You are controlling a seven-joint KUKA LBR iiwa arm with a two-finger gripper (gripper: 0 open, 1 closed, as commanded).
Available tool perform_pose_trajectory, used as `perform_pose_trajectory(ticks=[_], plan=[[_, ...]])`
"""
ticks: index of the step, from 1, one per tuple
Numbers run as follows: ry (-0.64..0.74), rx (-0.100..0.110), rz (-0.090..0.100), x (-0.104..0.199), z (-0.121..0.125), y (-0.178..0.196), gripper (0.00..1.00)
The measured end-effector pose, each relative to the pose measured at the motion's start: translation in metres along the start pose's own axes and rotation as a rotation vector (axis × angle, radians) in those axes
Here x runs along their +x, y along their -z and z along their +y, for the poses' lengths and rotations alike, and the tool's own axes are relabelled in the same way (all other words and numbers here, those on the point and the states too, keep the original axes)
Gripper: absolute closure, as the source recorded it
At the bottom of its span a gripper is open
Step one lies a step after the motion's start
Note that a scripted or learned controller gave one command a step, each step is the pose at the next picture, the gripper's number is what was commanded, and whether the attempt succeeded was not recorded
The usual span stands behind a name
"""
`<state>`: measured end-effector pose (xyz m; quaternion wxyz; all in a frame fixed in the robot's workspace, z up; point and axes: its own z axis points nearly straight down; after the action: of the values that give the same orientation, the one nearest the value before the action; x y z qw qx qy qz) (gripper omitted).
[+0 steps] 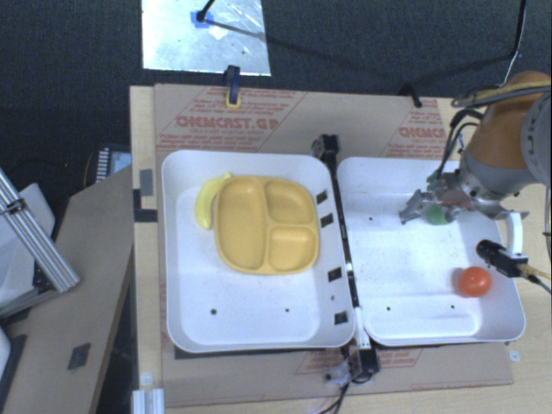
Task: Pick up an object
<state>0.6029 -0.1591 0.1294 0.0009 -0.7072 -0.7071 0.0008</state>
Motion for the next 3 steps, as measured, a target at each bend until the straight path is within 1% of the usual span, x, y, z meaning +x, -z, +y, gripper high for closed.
perform_pose_trajectory(ticks=[1,3], plan=[[0.001,-0.007,-0.002,0.0,0.002,0.014,1.0],[0.005,-0.009,-0.002,0.001,0.004,0.107,1.0]])
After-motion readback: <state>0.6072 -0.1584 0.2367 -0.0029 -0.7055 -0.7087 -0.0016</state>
